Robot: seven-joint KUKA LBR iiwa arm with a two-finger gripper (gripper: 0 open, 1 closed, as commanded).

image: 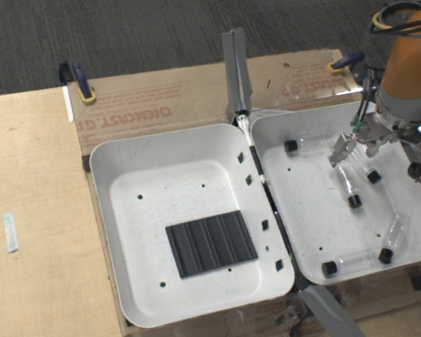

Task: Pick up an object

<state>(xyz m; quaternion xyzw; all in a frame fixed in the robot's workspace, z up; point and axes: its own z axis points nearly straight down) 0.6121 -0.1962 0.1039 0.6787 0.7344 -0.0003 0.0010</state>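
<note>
Here, from biggest to smallest:

Worktop (43, 312): pale wood, with two white bins side by side on it.

Left bin (115, 172): it holds one dark ridged mat (211, 243), lying flat a bit toward 5 o'clock from the bin's middle.

Right bin (298, 213): it holds clear plastic tubes with black caps. One tube (348, 184) lies near the middle. A second tube (393, 239) lies toward 5 o'clock, and a third tube (346, 264) lies along the wall at 6 o'clock. A small black cap (291, 145) sits alone toward 11 o'clock.

Arm (406, 71): grey and orange, coming in at 2 o'clock of the right bin.

Jaws (349, 150): low over the right bin, just above the middle tube. I cannot tell if they are wide or narrow, and nothing can be seen between them.

Step now: I think the arm is reaching down for something. Nothing is picked up yet.

Next move: I think the jaws need to drop a little toward 6 o'clock, line up across the middle tube, close on it, then lift. The tube is round and smooth, so it may roll or slip.
</note>
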